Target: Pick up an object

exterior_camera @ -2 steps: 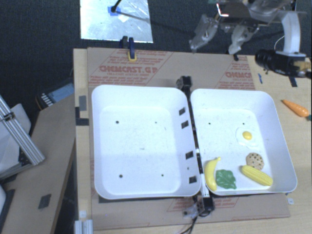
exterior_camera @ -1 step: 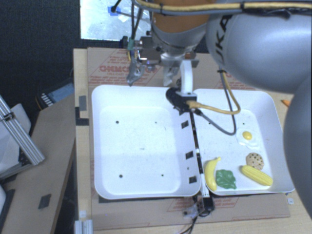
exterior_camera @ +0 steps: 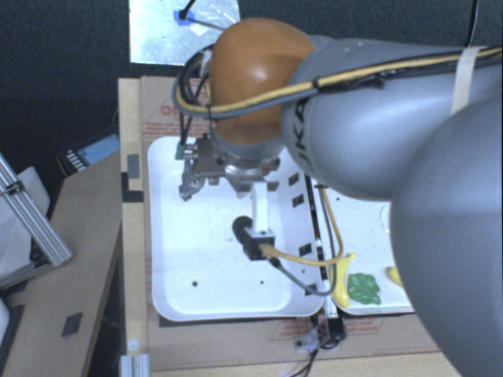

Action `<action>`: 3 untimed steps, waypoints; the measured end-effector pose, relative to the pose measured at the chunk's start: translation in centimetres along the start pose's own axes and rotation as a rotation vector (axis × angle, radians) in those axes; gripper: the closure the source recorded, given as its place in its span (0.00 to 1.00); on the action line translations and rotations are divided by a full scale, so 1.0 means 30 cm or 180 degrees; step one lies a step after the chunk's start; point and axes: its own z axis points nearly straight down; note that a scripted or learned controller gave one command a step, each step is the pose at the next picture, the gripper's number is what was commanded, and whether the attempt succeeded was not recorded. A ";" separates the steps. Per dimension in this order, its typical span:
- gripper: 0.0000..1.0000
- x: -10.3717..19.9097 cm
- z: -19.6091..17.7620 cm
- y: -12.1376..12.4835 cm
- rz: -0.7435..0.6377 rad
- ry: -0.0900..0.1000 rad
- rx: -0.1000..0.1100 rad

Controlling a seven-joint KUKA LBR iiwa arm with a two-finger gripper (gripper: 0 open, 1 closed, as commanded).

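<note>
My gripper (exterior_camera: 189,187) hangs low over the far left part of the left white bin (exterior_camera: 196,293), under the orange band of the wrist. Nothing shows between it and the bin floor. A green flat object (exterior_camera: 364,288) lies in the near left corner of the right bin (exterior_camera: 377,309). Beside it, a small yellow object (exterior_camera: 393,275) peeks out from under the arm. The arm hides most of the right bin.
The left bin's floor shows a few small dark specks. A thick yellow piece (exterior_camera: 343,287) sits at the divider between the bins. A cardboard sheet (exterior_camera: 157,116) lies under the bins, and an aluminium rail (exterior_camera: 31,218) stands at the left.
</note>
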 end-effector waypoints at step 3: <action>0.00 -0.003 0.545 -0.203 0.0031 0.0013 -0.0045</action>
